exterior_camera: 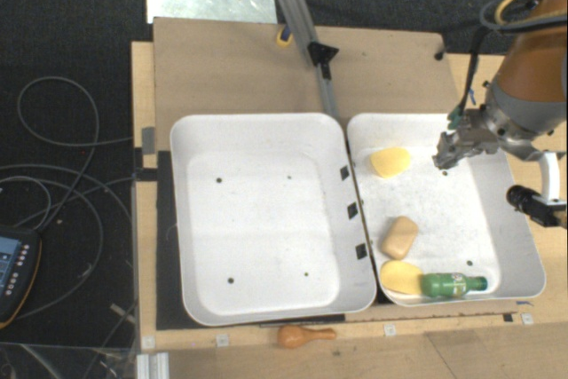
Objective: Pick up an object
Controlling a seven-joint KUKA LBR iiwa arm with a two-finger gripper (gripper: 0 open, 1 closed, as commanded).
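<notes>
Landmark is the right bin [524, 266]; everything is placed against it. The left bin [257, 217] sits touching it on its left side and has nothing the task needs. The arm [532, 75] comes in over the right bin's far right corner, and the gripper [446, 157] hangs over the far half of that bin, just right of the pale yellow lump [390, 161]. Can't tell from this view how the pincer stands, and nothing is visibly in it, so I'd treat the pick as not yet made. Other candidates in the right bin: a tan block [399, 237] near the middle toward the left wall, a yellow piece [400, 277] in the near left corner, and a green bottle [453, 284] lying on its side along the near wall, touching or nearly touching the yellow piece. My call: go for the pale yellow lump, since it's nearest and stands apart from the rest. Shift left until centred over it, then descend straight and close across its narrow axis. Avoid the near-corner pair; crowded, bottle likely rolls. A small orange thing [306, 335] lies on the bench outside the near edge; ignore it.
</notes>
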